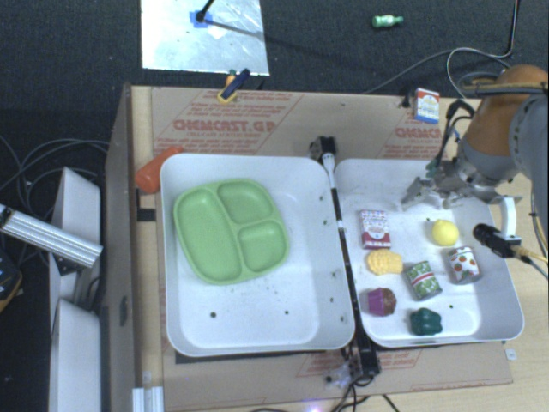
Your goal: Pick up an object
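My gripper [426, 192] hung with fingers spread, holding nothing; the small round yellow lemon [444, 232] lay just below it, toward the bin's near side.

The arm [506, 123] is running off the frame at three o'clock. Print on the red-and-white packet [375, 228] and green can [422, 279] is staying too small to read. The cable [517, 11] is exiting at one o'clock.
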`<control>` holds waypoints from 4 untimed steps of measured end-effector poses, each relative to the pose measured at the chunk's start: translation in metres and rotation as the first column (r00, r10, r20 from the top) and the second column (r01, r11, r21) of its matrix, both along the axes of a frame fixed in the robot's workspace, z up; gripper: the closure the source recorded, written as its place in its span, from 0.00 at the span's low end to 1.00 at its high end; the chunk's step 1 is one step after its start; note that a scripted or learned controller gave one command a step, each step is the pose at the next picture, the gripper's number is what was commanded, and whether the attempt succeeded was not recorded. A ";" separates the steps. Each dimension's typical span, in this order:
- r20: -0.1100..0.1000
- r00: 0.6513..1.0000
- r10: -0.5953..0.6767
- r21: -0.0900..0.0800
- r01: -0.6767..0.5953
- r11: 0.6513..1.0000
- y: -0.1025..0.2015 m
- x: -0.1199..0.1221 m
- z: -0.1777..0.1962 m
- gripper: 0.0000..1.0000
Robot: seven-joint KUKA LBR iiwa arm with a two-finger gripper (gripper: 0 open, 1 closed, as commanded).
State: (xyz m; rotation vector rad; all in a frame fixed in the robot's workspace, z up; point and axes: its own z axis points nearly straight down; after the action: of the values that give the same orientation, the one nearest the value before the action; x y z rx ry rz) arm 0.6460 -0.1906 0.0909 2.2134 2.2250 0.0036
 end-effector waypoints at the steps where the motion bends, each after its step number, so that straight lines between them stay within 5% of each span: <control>1: -0.001 1.000 -0.004 -0.001 0.004 1.000 -0.016 -0.047 0.023 0.00; 2: 0.000 1.000 -0.002 -0.001 0.002 1.000 -0.016 -0.042 0.060 0.00; 3: -0.003 1.000 -0.001 0.000 0.001 1.000 -0.015 -0.034 -0.007 0.00; 4: 0.001 1.000 0.001 0.000 -0.001 1.000 -0.015 -0.032 0.005 1.00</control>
State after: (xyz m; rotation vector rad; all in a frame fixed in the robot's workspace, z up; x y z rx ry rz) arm 0.6136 -0.2060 0.0956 2.2113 2.2256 0.0043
